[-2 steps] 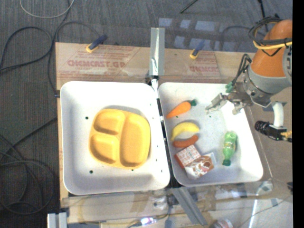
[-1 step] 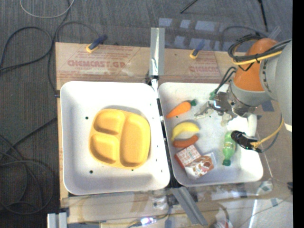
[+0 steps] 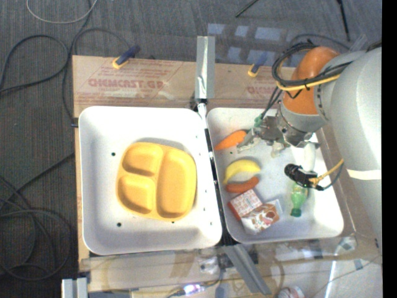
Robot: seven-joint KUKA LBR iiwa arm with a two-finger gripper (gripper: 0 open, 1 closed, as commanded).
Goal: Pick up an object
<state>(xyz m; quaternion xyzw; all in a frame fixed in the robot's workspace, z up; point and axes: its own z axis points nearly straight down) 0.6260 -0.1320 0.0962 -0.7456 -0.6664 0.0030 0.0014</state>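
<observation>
The right bin (image 3: pixel 322 225) holds several small items. An orange carrot (image 3: pixel 229 140) lies at its upper left. Below that sit a yellow banana-shaped piece (image 3: pixel 242 167) and a red sausage-shaped piece (image 3: pixel 242 184). Near the front are a red and white box (image 3: pixel 244 203) and a printed packet (image 3: pixel 265 216), with a green bottle (image 3: pixel 298 200) to the right. My gripper (image 3: pixel 262 145) hangs over the bin's upper middle, just right of the carrot. It is open, with nothing between its fingers.
The left bin (image 3: pixel 93 166) carries a yellow compartment tray (image 3: pixel 158 180). A metal divider strip (image 3: pixel 201 73) runs up between the bins at the back. The grey arm (image 3: pixel 366 123) and its orange band (image 3: pixel 310 73) cover the right bin's upper right corner. A white object (image 3: pixel 308 157) lies near the arm.
</observation>
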